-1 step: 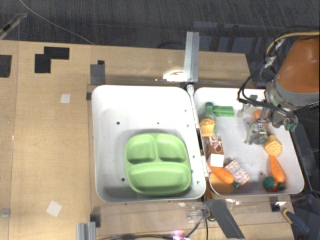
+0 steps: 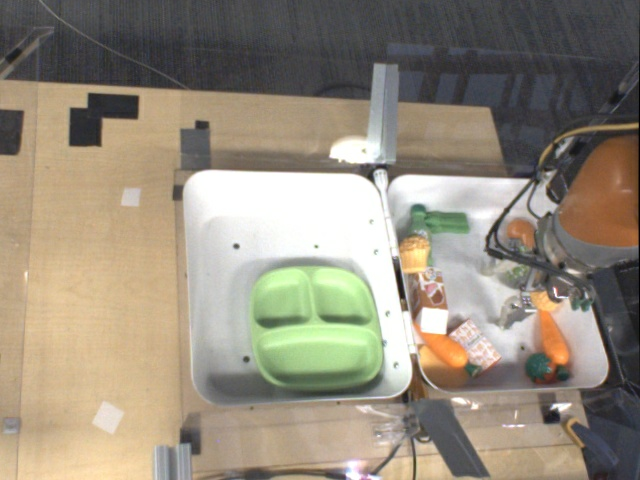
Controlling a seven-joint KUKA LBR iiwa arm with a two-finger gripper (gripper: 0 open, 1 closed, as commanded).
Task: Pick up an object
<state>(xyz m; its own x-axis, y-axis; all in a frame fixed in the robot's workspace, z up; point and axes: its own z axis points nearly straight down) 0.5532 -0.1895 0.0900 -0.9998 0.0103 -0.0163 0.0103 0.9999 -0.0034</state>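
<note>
My gripper hangs low over the right part of the right bin, under the orange-banded wrist. Just below it to the right lies a carrot with a green top, its upper end beside the gripper. An orange piece sits just above the gripper, partly hidden by cables. Further left in the bin lie a green toy, a yellow corn-like piece, a brown carton, a white cube, an orange lump and a red patterned box.
The left bin holds a green divided plate in its lower half. A metal post stands behind the gap between the bins. Cables loop near the wrist at the right bin's far side.
</note>
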